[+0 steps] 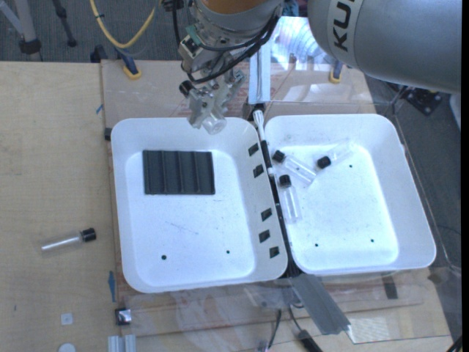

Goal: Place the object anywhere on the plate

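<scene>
A dark ribbed plate [179, 172] lies flat in the far half of the left bin [139, 270]. My gripper [208, 117] hangs over that bin's far rim, just beyond the plate's right end. It is shut on a small clear vial [212, 125] whose rounded end pokes out below the fingertips. In the right bin [410, 248] lie three more clear vials with black caps: one [336, 155] near the back, one [295, 169] to its left, and one [290, 202] along the left wall.
Another capped vial [68, 240] lies on the wooden bench left of the bins. Black clips [265, 214] line the ridge between the two bins. The arm's big grey link [381, 28] looms over the back right, and cables hang by the wrist.
</scene>
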